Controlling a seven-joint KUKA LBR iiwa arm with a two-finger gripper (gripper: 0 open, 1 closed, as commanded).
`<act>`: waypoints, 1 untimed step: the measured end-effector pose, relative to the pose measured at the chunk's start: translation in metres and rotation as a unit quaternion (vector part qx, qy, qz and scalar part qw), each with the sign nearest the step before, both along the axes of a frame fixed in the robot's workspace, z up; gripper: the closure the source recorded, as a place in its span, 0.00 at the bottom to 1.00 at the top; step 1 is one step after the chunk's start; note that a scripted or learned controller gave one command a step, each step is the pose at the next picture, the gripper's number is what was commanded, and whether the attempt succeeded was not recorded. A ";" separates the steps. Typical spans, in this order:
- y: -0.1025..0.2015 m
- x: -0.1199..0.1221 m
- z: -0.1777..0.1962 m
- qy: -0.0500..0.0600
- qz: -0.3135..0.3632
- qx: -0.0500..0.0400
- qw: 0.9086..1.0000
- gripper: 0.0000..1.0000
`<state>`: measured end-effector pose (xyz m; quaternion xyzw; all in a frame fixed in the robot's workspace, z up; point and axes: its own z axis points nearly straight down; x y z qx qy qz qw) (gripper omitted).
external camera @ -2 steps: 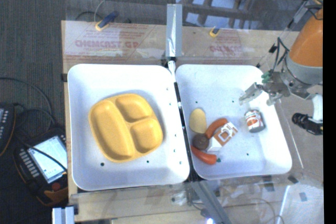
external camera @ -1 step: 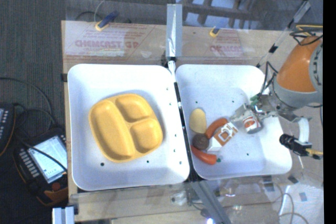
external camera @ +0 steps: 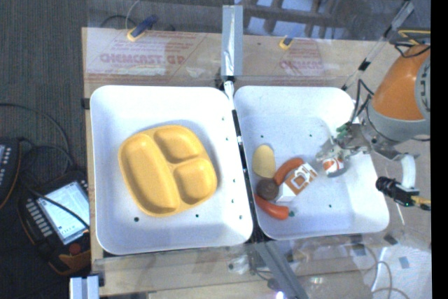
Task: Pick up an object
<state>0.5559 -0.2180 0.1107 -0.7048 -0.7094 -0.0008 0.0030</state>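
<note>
The right bin point(external camera: 308, 101) holds a cluster of toy foods near its front left. These are a pale yellow oval piece point(external camera: 264, 160), a dark brown ball point(external camera: 267, 188), a red chili pepper point(external camera: 274, 209), and an orange sausage shape point(external camera: 285, 169) lying against an orange-and-white box point(external camera: 301, 179). My gripper point(external camera: 334, 159) is low over the right part of this bin, just right of the box. A small orange-and-white bit point(external camera: 330, 166) shows at its tip, and I cannot make out what that is. The arm's orange band point(external camera: 400, 91) is at the right edge.
The left bin point(external camera: 112, 108) carries a yellow divided plate point(external camera: 168, 168). A metal divider point(external camera: 232, 45) runs between the bins at the back. Cables and black fittings point(external camera: 395, 189) hang by the right bin's right rim. The back half of the right bin is bare white.
</note>
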 end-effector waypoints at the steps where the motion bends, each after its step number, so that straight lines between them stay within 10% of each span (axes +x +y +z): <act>1: 0.080 0.020 0.117 -0.002 -0.002 -0.003 1.000 1.00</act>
